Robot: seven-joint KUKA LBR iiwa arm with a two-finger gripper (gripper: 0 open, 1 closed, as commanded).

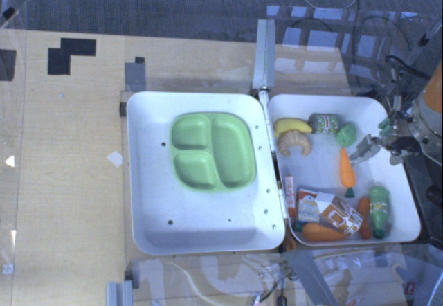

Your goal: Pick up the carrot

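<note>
The carrot point(345, 167), orange with a small green tip, lies lengthwise in the right bin point(408, 190), near its middle. A second orange carrot-like piece point(322, 232) lies along that bin's front wall. My gripper point(382, 151) hovers over the right side of the bin, just right of and slightly above the first carrot. It stands open, with one silver finger point(364, 150) reaching toward the carrot's upper end. Nothing is between the fingers.
The right bin also holds a banana point(291, 125), a croissant point(295, 143), a can point(324, 122), a green vegetable point(346, 134), a green bottle point(378, 208) and printed cartons point(325, 212). The left bin point(149, 180) holds a green divided plate point(211, 150).
</note>
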